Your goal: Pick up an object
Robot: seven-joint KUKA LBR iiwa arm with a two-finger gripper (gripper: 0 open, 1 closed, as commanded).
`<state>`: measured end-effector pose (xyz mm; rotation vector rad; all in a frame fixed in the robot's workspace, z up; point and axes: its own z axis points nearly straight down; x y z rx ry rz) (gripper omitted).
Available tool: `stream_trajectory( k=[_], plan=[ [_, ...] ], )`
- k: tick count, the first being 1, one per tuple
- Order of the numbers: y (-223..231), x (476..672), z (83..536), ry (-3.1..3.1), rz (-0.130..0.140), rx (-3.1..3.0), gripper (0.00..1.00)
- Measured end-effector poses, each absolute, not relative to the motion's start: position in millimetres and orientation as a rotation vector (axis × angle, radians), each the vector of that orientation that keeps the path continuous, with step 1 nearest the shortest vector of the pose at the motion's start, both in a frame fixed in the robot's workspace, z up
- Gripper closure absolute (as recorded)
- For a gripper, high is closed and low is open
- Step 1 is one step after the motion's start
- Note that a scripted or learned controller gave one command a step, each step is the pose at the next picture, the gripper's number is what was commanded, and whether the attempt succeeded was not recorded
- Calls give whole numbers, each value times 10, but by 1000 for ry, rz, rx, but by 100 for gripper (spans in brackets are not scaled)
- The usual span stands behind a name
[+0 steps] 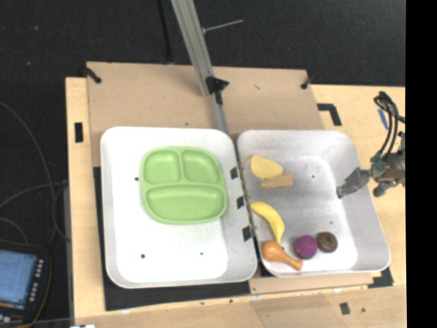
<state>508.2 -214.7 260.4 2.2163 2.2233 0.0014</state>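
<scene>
Banana (268, 218) lying untouched beside 5 other items in right bin (341, 145); gripper (355, 182) hovering at bin's right rim, finger state indiscernible; pick pending.

A single fixed camera looks down at a slant from well above the bench (287, 101), far enough to take in both bins whole. The gripper (355, 182) sits at the frame's right, over the right bin's (355, 238) edge.
</scene>
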Motion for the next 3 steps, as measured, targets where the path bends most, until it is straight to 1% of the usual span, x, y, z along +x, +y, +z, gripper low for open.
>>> stream_trajectory(
  k=[1,2,3],
  plan=[
    [-2147,5082,2604,2222,2,2217,0],
    [-2191,5034,1989,2223,-5,2224,0],
    [-2171,5031,1358,2223,-4,2225,0]
  ],
)
